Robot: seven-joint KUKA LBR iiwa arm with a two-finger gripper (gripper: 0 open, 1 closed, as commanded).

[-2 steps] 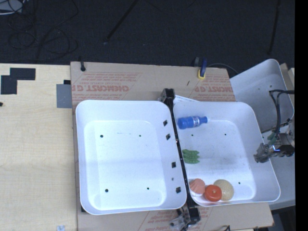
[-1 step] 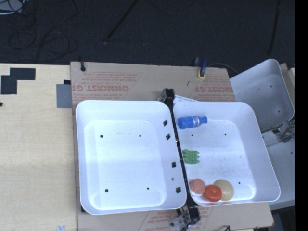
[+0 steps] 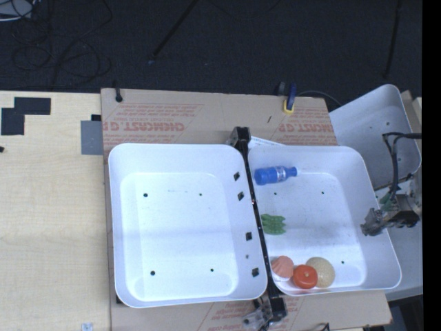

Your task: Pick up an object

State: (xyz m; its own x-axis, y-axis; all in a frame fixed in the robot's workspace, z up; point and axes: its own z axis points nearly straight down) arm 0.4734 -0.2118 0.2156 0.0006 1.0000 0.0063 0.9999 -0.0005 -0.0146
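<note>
The right bin (image 3: pixel 348 158) holds the objects. A blue bottle (image 3: pixel 274 175) lies on its side near the bin's back left. A small green object (image 3: pixel 273 223) rests against the left wall. In the front left corner a pink round piece (image 3: pixel 281 266), a red tomato-like ball (image 3: pixel 304 276) and a beige round object (image 3: pixel 322 270) sit touching one another. My gripper (image 3: pixel 373 225) is at the right rim of this bin, low and dark, well apart from all the objects. Nothing shows in it.
The left bin (image 3: pixel 117 185) stands beside the right one, with a black divider strip (image 3: pixel 251 205) between them. Both rest on a cardboard sheet (image 3: pixel 207 119). A white curved cover (image 3: pixel 372 119) and cables (image 3: pixel 396 157) stand at the right, behind my gripper.
</note>
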